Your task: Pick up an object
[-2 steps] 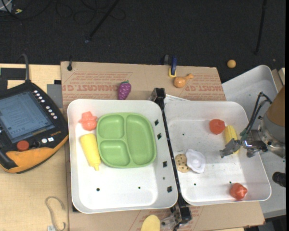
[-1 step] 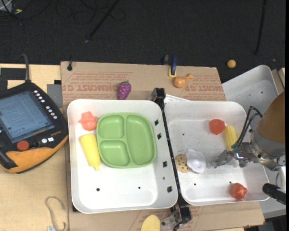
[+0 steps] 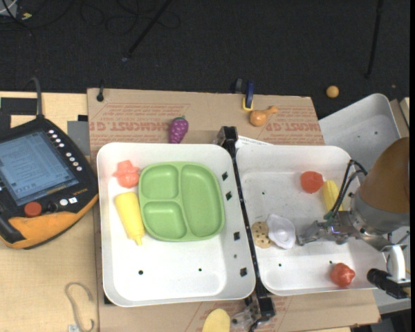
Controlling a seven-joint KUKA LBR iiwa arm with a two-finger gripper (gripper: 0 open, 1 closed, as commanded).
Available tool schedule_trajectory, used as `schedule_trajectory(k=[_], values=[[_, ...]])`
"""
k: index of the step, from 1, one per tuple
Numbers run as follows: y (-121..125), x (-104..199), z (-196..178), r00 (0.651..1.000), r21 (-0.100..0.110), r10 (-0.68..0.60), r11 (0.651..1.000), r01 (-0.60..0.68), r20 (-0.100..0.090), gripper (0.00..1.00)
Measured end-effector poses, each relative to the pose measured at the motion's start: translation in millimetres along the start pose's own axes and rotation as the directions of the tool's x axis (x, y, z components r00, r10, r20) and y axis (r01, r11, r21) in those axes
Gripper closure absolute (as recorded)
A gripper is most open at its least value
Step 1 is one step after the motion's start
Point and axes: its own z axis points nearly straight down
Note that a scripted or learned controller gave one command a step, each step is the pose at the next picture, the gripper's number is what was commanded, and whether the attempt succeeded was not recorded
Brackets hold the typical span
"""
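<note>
White cup in right bin, just left of jaws, grip state unclear

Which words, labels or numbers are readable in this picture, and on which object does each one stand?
Red print on the cardboard sheet behind the bins: appears upside down, too blurred to read with certainty.
Text on the teach pendant screen: too small to read.

A green divided plate, yellow bottle and pink toy lie in the white left bin
</note>
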Motion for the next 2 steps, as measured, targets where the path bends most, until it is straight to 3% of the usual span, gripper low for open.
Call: schedule_trajectory(k=[1, 2], values=[[0.4, -1.9, -12.4, 1.000, -0.003, 0.004, 1.000, -0.004, 0.000, 1.00], [-6.6, -6.5, -71.9, 1.000, -0.004, 0.007, 1.000, -0.007, 0.002, 1.00]])
